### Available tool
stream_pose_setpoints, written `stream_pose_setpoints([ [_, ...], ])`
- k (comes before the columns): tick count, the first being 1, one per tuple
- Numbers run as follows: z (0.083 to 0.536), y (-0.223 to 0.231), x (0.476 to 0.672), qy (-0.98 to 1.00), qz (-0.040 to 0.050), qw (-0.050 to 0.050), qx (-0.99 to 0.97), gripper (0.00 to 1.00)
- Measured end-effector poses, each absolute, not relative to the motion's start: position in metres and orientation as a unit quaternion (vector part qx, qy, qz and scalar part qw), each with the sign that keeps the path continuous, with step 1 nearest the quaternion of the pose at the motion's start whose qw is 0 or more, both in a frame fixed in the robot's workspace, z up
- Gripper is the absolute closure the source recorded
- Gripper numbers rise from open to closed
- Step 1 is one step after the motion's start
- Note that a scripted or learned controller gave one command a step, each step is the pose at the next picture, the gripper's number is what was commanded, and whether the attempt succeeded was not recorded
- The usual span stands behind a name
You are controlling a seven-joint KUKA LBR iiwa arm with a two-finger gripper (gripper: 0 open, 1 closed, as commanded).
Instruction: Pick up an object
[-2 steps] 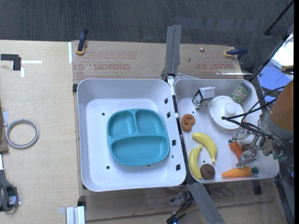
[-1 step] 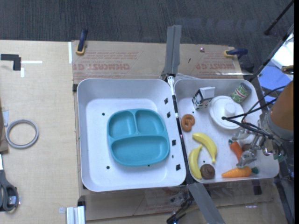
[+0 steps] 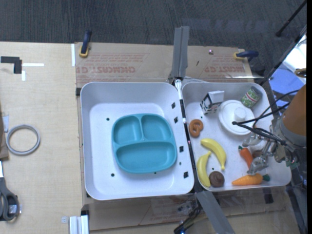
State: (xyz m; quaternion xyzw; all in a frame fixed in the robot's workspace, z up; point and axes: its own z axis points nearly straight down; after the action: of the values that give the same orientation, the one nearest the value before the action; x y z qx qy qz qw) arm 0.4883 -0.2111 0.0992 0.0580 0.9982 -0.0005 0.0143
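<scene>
Reaching in from the right, the grey arm with its orange band (image 3: pixel 298 112) hangs over the right-hand shallow white bin (image 3: pixel 195 94), its metal two-finger gripper (image 3: pixel 258 164) low above the bin's right end. Whether its fingers are spread or pressed together cannot be told, since the metal parts blur into one another there. Just left of the gripper lies a short orange carrot piece (image 3: pixel 246 156), touching or nearly touching the metalwork; nothing can be seen pinched between the fingers. Just below the gripper, along the bin's near wall, lies a longer orange carrot with a green stub (image 3: pixel 248 180). Further left of the gripper sit two yellow bananas (image 3: pixel 215 151), one curved above and one (image 3: pixel 203 168) upright beside it, with a dark brown round fruit (image 3: pixel 216 179) touching the lower banana's end. Up and left of the gripper rests a white round plastic lid-like dish (image 3: pixel 235 116), with a small black-and-white box (image 3: pixel 212 102) on its left and a green-labelled can (image 3: pixel 250 97) on its right. A brown ring doughnut (image 3: pixel 196 127) lies well left of the gripper, near the bin's left wall. The left-hand white bin (image 3: pixel 92 145) holds a teal three-part divided plate (image 3: pixel 145 143), well apart from the gripper.
</scene>
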Motion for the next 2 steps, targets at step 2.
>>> stream_pose_setpoints([
  [2, 0.0996, -0.2062, 0.4873, 0.998, -0.0027, 0.015, 0.062, 0.0],
])
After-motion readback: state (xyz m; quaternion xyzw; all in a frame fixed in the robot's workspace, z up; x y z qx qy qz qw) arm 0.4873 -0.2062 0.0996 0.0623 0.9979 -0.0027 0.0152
